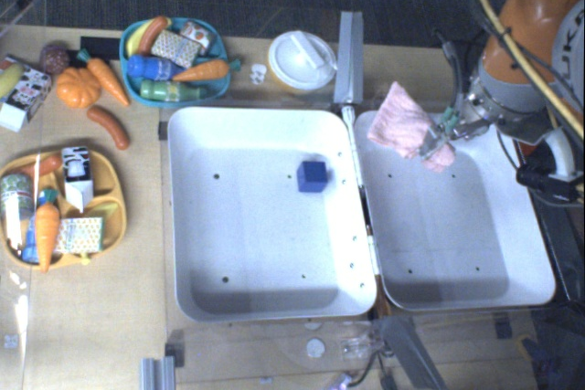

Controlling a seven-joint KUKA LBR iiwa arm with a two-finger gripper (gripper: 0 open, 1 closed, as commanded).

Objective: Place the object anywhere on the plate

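Pink cloth (402, 125): crumpled, hanging over the far left corner of the right bin (475, 242), one end caught between the fingers of the tool (437, 142), which are closed on it.

Tool: at the end of the grey arm (530, 41) with its orange band, reaching in from the right, above the far part of the right bin.

Blue cube (313, 175): lying alone on the floor of the left bin (228, 233), towards its far right quarter, well apart from the cloth.

White bins: two, shallow, side by side on the wooden surface (128, 288), their inner rims touching.

White lidded bowl (303, 59): on the surface just beyond the left bin.

Blue basket (174, 59): beyond the left bin's far left corner, holding toy food, among it an orange carrot.

Yellow tray (62, 210): left of the left bin, holding toy food and small cartons.

Loose toy food: a small pumpkin (77, 89) and a sausage (108, 128) on the surface between basket and tray.
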